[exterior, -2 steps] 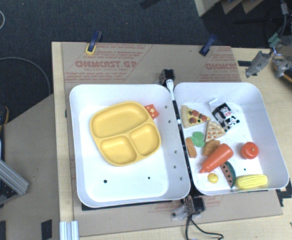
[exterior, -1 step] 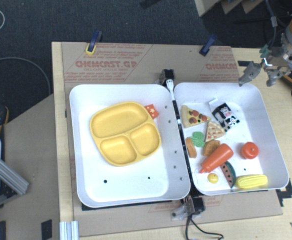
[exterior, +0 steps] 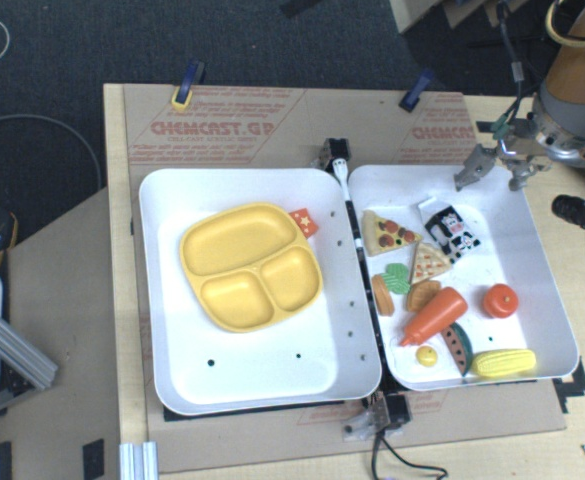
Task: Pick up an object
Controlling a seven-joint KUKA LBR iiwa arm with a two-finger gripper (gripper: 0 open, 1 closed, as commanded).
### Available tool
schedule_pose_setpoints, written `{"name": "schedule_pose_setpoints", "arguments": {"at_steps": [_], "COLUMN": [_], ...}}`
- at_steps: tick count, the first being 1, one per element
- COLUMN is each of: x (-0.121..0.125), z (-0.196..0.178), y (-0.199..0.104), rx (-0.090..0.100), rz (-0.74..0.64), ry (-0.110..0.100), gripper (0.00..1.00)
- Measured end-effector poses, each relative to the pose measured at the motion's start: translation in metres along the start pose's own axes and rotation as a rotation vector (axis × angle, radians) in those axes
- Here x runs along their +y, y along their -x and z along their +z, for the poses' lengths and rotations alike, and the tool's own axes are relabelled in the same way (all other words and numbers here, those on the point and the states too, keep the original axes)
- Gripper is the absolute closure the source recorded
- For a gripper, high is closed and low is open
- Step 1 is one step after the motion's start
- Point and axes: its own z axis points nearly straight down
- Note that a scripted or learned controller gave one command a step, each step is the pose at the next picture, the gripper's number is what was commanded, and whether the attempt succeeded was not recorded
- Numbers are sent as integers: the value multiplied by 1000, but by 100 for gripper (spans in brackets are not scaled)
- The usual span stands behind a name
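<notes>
The grey two-finger claw (exterior: 495, 172) is hovering spread open and empty at the white right-hand bin's (exterior: 544, 268) twelve o'clock edge, so it should be lowering squarely over the small black-and-white toy block (exterior: 450, 231) lying toward seven o'clock, avoiding neighbours.

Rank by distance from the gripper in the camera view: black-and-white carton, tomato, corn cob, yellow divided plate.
From the gripper, at the right bin's far edge:
1. Black-and-white carton, right bin, far part.
2. Tomato, right bin, right side.
3. Corn cob, right bin, near corner.
4. Yellow divided plate, left bin.
</notes>
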Motion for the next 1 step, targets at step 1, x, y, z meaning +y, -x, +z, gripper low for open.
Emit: {"name": "schedule_pose_setpoints", "arguments": {"at_steps": [1], "x": [6], "z": [51], "y": [-8], "rx": [0], "rz": [0], "ry": [0], "gripper": [0]}}
